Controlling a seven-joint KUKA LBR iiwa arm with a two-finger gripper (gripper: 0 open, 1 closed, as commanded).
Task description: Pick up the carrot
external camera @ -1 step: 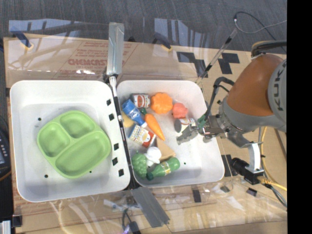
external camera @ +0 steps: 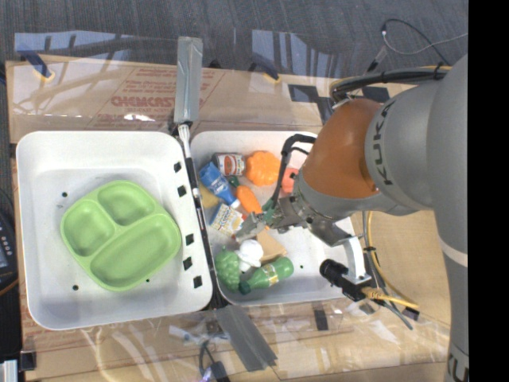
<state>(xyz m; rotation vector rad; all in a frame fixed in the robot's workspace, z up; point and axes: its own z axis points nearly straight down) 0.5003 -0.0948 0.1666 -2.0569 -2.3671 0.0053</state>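
A desk (external camera: 103,94) seen from above at a slant, its top covered in brown cardboard printed with red lettering and fixed with strips of clear tape. Two shallow white bins sit on it side by side, touching along their inner walls. The left bin (external camera: 40,237) is the wider. The right bin (external camera: 310,293) is partly covered by the arm. A grey strip (external camera: 188,78) lies on the cardboard, running from the join toward the far edge.
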